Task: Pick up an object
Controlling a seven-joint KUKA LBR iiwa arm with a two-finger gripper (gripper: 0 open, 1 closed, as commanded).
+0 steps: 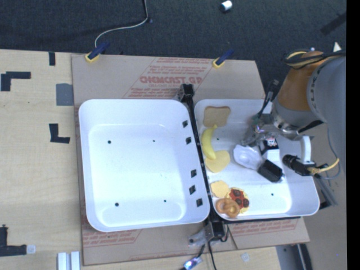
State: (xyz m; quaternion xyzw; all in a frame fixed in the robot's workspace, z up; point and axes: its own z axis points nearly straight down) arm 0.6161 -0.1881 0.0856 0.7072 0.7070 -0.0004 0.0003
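Note:
The right bin [292,204] holds several small objects. A tan toast slice [216,116] lies at its far left, with a yellow banana [208,141] and a pale yellow disc [219,161] below it. A white rounded object [244,155] sits mid-bin and a black block [270,170] lies just right of it. Near the front edge are a yellow piece [219,188] and a pizza-like piece with red spots [232,201]. My gripper [257,137] hangs low in the bin, just above and right of the white object. The grey arm with its orange band [292,91] comes in from the right.
The left bin [95,117] stands beside the right one, with black clips [193,176] along the shared wall. Both bins rest on a cardboard sheet [163,75]. A cable [121,30] runs across the dark floor behind.

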